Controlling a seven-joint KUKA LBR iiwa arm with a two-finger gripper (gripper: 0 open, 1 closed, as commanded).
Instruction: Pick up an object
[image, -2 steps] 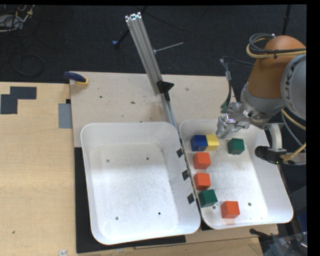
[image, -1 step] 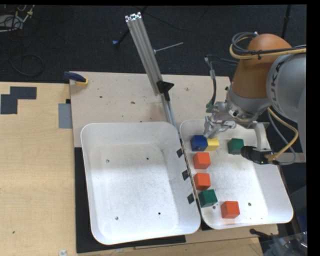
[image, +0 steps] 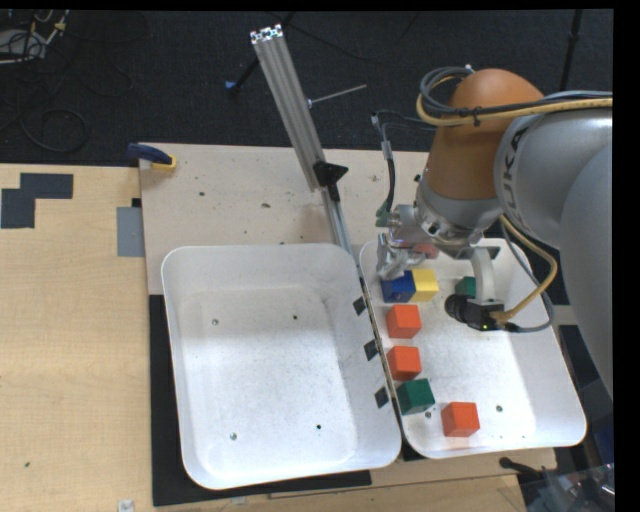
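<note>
My gripper hangs low over the back left corner of the right bin, just above a blue cube. A yellow cube touches the blue one on its right. Down the bin's left side lie an orange cube, a second orange cube and a green cube. A third orange cube sits near the front edge. Another green piece peeks out from under the wrist. The arm's bulk hides the bin's back right part.
The left bin adjoins the right one, with black clips along the shared wall. A slanted aluminium rail rises behind the bins. A cable and dark fitting hang beside the wrist.
</note>
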